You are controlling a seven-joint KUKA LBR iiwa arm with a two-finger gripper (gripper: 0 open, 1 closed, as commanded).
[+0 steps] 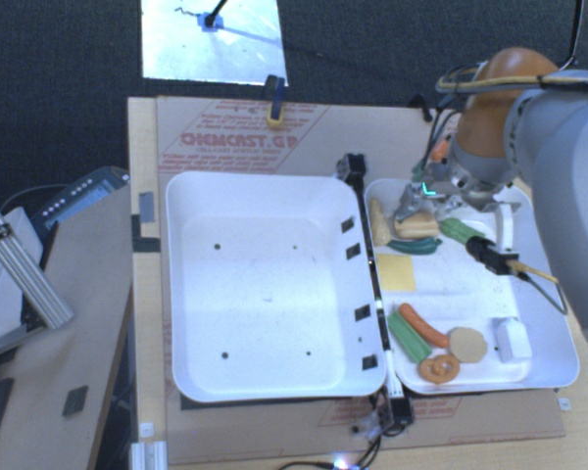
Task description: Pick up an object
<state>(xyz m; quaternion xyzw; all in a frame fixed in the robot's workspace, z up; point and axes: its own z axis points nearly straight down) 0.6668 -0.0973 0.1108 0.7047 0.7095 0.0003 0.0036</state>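
A robotics lab: a bench (225, 130) with two white bins (265, 292) under a grey arm (559, 135).

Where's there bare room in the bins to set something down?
The whole left bin floor is bare. In the right bin, a patch lies free between the yellow slice and the white block. It's crowded under the pincer and along the near edge.

Yellow clamp (274, 117) on the cardboard sheet (245, 137)

Cracker (467, 344) right of carrot (422, 324)
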